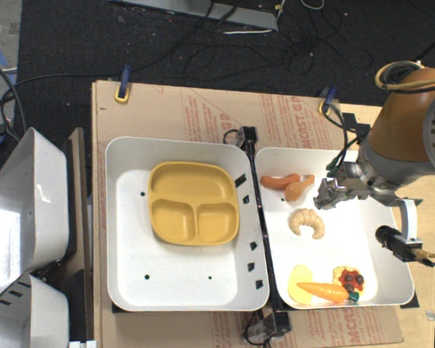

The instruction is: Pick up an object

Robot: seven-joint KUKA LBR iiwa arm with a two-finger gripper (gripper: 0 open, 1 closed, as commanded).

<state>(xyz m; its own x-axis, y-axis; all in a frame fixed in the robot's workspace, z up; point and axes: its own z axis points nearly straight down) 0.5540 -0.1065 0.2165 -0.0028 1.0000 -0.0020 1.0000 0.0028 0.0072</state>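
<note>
The right bin [388, 251] holds a croissant [307, 222] near its middle, a red-orange sausage [280, 181] and a small orange piece [296, 190] at the back left. Near the front lie a yellow slice [300, 283] with an orange carrot [323, 290] across it and a small pizza piece [349, 278]. My gripper [328, 196] hangs over the back of the right bin, just right of the orange piece and above the croissant. Nothing shows between its fingers.
The left bin [126, 259] holds a yellow divided plate [194, 203]. A black clip row [254, 230] runs along the wall between the bins. Clamps [122, 92] hold the cardboard bench top. White tubs [23, 203] stand off the bench at the left.
</note>
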